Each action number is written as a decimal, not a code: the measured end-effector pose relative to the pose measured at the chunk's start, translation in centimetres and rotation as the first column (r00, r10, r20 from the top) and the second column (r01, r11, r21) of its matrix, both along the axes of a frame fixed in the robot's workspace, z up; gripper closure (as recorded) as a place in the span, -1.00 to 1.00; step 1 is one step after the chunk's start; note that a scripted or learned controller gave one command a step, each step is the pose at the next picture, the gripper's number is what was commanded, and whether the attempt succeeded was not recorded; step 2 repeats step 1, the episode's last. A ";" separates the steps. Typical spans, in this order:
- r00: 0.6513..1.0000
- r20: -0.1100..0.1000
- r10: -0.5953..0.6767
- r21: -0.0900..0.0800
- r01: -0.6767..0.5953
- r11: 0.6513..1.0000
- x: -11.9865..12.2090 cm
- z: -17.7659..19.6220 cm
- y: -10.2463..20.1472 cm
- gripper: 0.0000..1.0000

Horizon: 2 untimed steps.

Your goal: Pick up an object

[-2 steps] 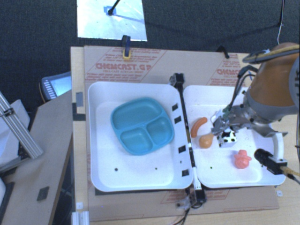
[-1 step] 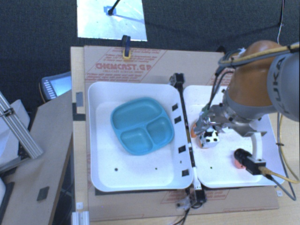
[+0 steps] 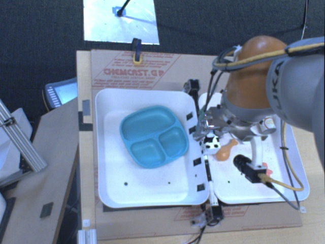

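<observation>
Orange drumstick-like toy (image 3: 225, 150) and spotted black-and-white piece (image 3: 212, 144) lie touching near the right bin's (image 3: 284, 189) nine-o'clock wall, just below the gripper (image 3: 207, 131), whose jaw state cannot be told; closing there may catch both or the rim.

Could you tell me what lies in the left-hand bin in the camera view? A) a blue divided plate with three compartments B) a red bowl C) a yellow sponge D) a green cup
A: the blue divided plate lies flat in the left bin, its three compartments facing up.
</observation>
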<state>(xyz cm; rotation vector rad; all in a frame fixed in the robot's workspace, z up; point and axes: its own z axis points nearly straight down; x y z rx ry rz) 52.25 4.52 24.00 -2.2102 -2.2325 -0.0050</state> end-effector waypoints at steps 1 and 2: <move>1.000 -0.002 0.001 0.000 -0.001 1.000 0.1 -1.1 6.1 1.00; 1.000 -0.002 0.001 0.000 -0.001 1.000 0.1 -1.1 6.1 1.00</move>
